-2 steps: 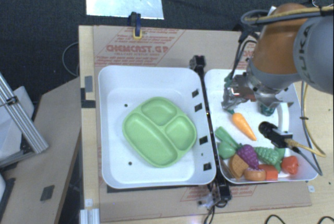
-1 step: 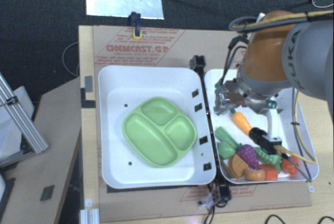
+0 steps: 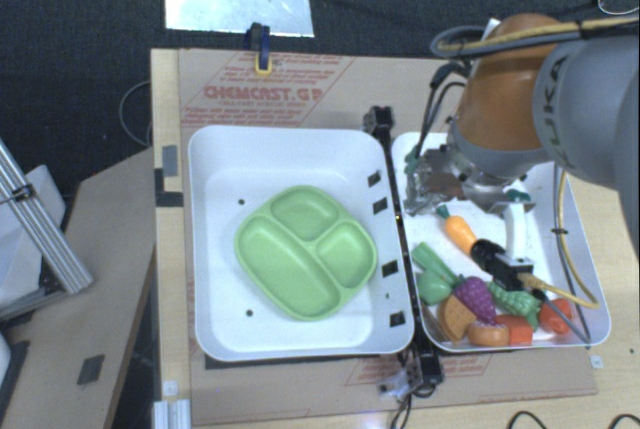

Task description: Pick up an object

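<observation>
Reaching into the right bin [image 3: 590, 262], the gripper [image 3: 428, 189], whose state could not be told, hung just beside the toy carrot [image 3: 459, 232] near the piled toy food, suggesting the approach step, with a descent and grasp judged next.

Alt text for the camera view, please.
A grey arm with an orange band reaches over the right white bin, heaped with toy food including an orange carrot. The left white bin holds a green three-compartment plastic plate.

Cardboard sheet [image 3: 265, 82] — "CHEMCAST GP".
</observation>
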`<state>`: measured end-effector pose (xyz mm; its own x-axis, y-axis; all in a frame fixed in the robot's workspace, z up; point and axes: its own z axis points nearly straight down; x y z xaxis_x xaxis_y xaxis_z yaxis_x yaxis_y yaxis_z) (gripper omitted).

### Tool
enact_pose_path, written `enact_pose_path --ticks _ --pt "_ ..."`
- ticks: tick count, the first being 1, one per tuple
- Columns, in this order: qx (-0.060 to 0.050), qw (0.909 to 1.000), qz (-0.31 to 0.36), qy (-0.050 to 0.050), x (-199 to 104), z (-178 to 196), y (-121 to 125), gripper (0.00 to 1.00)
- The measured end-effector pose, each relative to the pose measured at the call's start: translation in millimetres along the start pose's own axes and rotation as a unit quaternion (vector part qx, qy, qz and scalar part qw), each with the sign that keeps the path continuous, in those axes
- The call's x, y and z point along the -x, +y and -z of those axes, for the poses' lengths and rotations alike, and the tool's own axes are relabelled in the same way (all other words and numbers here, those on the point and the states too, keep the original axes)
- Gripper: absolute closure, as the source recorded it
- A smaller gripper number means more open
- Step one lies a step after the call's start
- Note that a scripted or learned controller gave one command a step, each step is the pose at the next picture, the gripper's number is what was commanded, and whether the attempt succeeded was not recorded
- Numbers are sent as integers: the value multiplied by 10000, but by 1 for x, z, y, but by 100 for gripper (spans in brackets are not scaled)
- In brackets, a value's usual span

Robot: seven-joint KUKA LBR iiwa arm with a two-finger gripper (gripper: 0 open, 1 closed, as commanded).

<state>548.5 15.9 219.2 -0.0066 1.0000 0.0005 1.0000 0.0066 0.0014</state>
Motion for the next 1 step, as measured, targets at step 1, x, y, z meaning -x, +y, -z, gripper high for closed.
enact_pose_path --ticks 1 --pt "1 10000 -23 3 1 9 -8 100"
